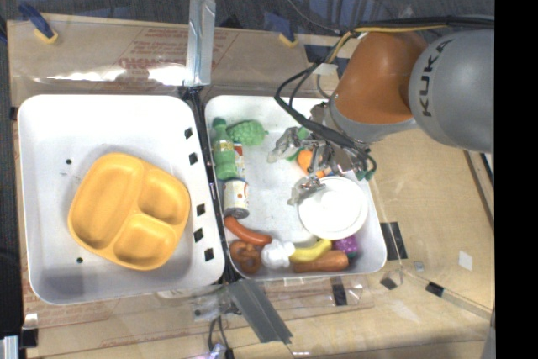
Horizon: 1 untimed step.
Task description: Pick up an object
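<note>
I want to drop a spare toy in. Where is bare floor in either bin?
Left bin: bare floor all around the yellow tray, widest along the top. Right bin: one patch mid-floor, between the bottle, the can and the white plate. Its bottom edge is crowded with food toys.

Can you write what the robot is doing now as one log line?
gripper: in right bin, over toy food | white plate: beside it | yellow tray: left bin
</note>
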Each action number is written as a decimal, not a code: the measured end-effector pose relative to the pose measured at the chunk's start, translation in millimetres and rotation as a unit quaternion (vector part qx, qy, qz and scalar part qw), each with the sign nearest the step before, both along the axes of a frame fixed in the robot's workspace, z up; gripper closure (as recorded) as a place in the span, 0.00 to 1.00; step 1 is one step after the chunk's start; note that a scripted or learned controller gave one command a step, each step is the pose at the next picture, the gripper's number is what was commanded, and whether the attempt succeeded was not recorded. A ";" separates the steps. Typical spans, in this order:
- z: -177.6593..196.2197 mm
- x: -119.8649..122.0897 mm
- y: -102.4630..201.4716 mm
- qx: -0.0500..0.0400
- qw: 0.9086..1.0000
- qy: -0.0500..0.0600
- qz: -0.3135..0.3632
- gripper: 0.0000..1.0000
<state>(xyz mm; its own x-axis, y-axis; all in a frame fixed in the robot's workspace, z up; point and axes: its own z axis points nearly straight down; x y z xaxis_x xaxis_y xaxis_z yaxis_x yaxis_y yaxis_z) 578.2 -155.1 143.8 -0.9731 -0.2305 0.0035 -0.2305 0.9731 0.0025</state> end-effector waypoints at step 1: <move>-23.5 -32.3 -55.6 -0.001 0.999 -0.002 -0.043 0.00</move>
<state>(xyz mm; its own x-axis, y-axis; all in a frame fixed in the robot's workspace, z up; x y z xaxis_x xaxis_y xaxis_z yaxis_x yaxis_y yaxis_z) 545.9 -210.7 120.4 -0.9892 -0.1464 0.0007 -0.1464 0.9892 0.0000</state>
